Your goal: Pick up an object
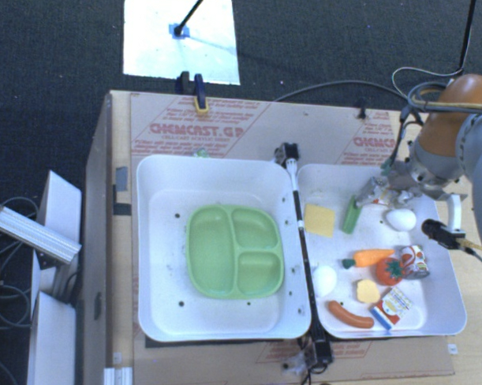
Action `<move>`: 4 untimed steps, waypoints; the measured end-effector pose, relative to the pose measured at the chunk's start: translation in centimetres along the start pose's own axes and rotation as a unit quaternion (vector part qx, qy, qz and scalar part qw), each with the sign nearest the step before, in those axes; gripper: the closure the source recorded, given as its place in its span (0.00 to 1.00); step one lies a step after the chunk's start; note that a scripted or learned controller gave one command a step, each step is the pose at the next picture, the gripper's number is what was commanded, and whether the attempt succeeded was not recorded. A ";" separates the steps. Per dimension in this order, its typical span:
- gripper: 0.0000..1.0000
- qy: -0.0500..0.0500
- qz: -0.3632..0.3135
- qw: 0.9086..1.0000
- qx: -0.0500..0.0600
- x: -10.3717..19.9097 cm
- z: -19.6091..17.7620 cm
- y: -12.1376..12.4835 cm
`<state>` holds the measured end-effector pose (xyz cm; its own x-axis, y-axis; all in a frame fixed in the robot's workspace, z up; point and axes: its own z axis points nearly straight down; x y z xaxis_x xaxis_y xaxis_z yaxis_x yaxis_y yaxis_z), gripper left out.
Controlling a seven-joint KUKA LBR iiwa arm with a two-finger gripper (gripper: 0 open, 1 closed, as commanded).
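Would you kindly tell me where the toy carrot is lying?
The orange toy carrot lies in the right white bin, just above the red toy tomato.

A tray [236, 251] is lying in the left bin [157, 224]. In the right bin [450, 302], my claw [377, 191] is hanging at the back, an egg [400, 219] just beside it and a sausage [350, 315] lying at the front.
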<state>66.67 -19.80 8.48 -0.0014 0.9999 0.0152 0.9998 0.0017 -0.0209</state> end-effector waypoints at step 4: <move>0.00 -0.004 0.001 1.000 -0.004 1.8 0.0 0.1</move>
<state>66.72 -17.95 8.54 -0.0001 1.0000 0.0063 0.9999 0.0002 -0.0123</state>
